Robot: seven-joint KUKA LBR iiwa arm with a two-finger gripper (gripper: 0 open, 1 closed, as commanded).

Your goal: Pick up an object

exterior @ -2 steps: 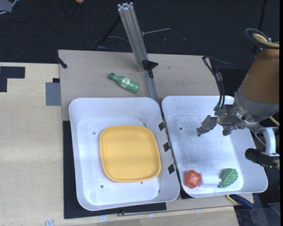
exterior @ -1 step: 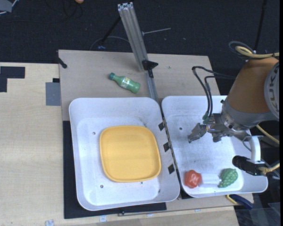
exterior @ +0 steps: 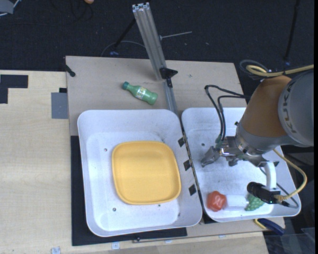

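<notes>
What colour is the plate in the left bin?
Yellow; the plate shows plainly in the camera view.

A pale wooden table (exterior: 26,157) fills the left and near side, with dark carpet floor (exterior: 53,25) beyond it.

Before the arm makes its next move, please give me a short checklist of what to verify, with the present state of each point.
1. Things to pick lie in the right bin: ok, a red object and a green object sit near its front edge.
2. Gripper is over that bin: ok.
3. Gripper is above a target: not ok, it is farther back than both.
4. Jaws open: cannot tell.
5. Yellow plate lies flat in the left bin: ok.
6. Green bottle lies outside both bins: ok.
</notes>
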